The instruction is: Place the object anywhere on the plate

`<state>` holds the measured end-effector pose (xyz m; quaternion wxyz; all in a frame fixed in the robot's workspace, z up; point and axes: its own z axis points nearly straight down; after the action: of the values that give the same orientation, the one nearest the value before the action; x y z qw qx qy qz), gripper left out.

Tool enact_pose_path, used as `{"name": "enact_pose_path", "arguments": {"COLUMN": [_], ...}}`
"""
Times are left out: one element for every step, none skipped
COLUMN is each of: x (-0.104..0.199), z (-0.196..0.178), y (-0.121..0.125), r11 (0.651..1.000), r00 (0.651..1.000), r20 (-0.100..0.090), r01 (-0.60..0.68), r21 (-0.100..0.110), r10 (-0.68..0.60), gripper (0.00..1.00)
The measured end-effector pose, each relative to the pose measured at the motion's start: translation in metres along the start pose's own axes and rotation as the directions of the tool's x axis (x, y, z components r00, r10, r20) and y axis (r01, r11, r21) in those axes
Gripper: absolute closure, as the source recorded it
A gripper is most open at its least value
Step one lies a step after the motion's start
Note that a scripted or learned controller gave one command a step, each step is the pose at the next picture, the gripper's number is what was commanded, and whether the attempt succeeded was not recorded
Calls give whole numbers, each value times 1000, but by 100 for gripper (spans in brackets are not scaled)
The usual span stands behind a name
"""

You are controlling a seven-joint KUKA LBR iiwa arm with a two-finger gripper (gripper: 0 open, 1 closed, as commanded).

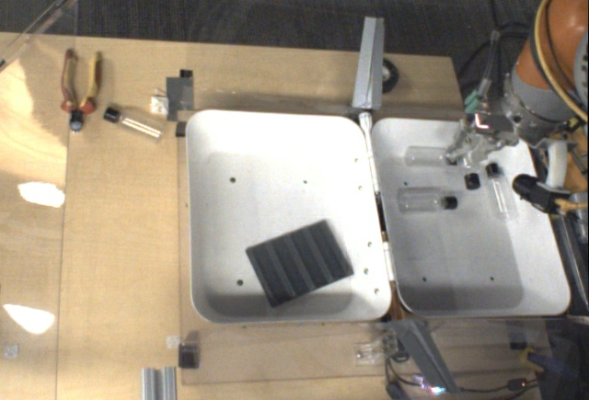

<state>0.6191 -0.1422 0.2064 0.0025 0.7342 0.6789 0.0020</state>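
Can't tell the jaws' [471,146] state; they hang over the right bin's [479,292] far side. Clear vial [425,200] lies just below-left of them, dark ridged plate [299,262] far left in left bin [212,205].

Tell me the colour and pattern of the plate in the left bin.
Dark grey with parallel ridges, the plate shows best in the camera view.

red-handled pliers [80,87] laid near the bench's far left edge, a small clear vial [134,121] placed just right of them, a grey metal post [369,64] set at the far edge between the bins
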Motion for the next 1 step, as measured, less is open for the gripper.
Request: {"name": "enact_pose_path", "arguments": {"x": [69], "z": [22], "y": [28], "r11": [993], "r00": [993], "r20": [0], "r01": [-116], "r21": [3], "r10": [116], "gripper": [100]}}
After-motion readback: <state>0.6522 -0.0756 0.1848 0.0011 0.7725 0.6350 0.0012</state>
